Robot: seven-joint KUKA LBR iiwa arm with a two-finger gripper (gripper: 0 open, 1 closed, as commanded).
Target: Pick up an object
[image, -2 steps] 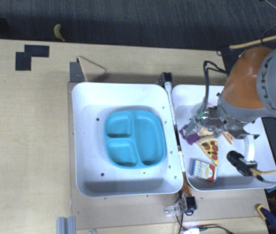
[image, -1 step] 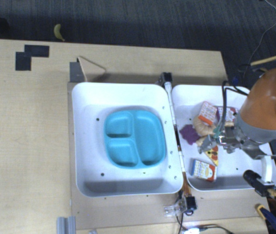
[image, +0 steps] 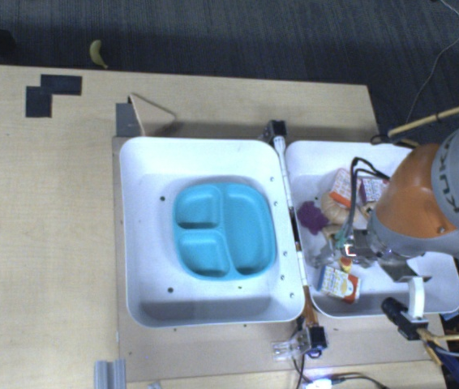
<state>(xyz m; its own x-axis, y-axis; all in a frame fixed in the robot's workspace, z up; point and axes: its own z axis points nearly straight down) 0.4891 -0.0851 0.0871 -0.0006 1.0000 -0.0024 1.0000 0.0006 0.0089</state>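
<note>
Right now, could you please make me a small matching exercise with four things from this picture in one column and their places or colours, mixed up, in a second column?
Things:
1. divided plate
2. purple toy
3. small carton
4. arm band

Places or colours:
A. orange, above the wrist
B. near the front edge of the right bin
C. blue, in the middle of the left bin
D. in the right bin, close to the divider between the bins

Right pairs: 1-C, 2-D, 3-B, 4-A
</note>
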